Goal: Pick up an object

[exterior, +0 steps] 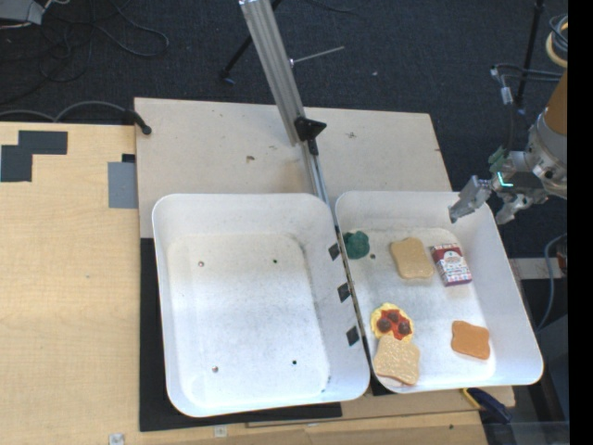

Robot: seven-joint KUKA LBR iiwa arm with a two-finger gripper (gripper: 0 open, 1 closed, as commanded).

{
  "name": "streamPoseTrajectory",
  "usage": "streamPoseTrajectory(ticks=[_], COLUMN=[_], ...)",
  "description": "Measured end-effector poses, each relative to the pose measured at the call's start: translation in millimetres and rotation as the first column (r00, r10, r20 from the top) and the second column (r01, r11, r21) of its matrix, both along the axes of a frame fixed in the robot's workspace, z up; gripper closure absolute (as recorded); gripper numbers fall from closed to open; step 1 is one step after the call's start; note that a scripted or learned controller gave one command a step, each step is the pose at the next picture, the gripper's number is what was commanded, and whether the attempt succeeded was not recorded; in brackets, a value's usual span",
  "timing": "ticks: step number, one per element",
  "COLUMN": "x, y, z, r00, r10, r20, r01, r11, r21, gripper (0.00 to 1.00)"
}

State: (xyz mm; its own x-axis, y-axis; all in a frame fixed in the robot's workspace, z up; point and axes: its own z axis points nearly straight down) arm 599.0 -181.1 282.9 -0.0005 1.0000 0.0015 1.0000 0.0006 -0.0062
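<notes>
End effector (488, 202) hovers over the upper right rim of the right bin (519, 290), fingers spread apart, nothing between them. Nearest candidate: small red carton (451, 264), lying flat in the bin's upper right part, just beside a tan bread slice (411, 258). Judged light and stiff, with flat printed faces that may be slick. Long axis runs roughly up-down in the camera view, tilted slightly; which end is its top cannot be read. Best hold: across the short width, on the long side faces. The orange piece (471, 340) and green ball (356, 243) lie well apart.
</notes>
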Motion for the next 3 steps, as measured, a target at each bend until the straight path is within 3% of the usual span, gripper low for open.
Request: streamPoseTrajectory(ticks=[1, 3], x=[0.7, 3.7], y=[0.0, -9.7], z=[2.3, -94.1], r00=[1.0, 1.0], r10=[0.001, -0.001], r20=[0.004, -0.001], r01=[-0.001, 0.001], r11=[1.0, 1.0], r21=[-0.001, 0.0], gripper=[0.0, 0.0])
